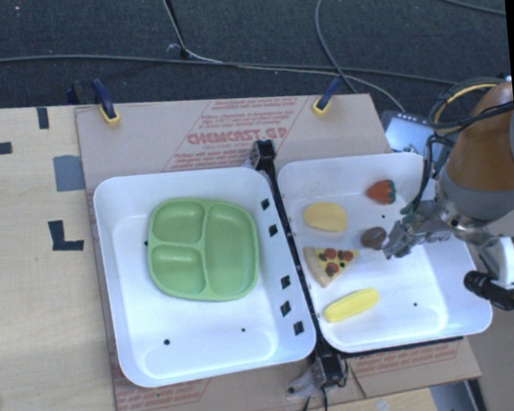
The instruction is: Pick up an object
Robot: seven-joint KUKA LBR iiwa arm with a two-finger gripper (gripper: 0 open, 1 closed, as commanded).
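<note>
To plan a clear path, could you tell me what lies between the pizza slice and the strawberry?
In the camera view, a small brown piece lies between the pizza slice and the strawberry.

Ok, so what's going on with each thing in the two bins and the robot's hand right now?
green plate: lying flat in the left bin, nothing on it.
strawberry: loose in the right bin.
yellow piece: lying flat, untouched.
pizza slice: flat, topping up.
corn: on its side.
brown piece: beside the gripper.
</note>
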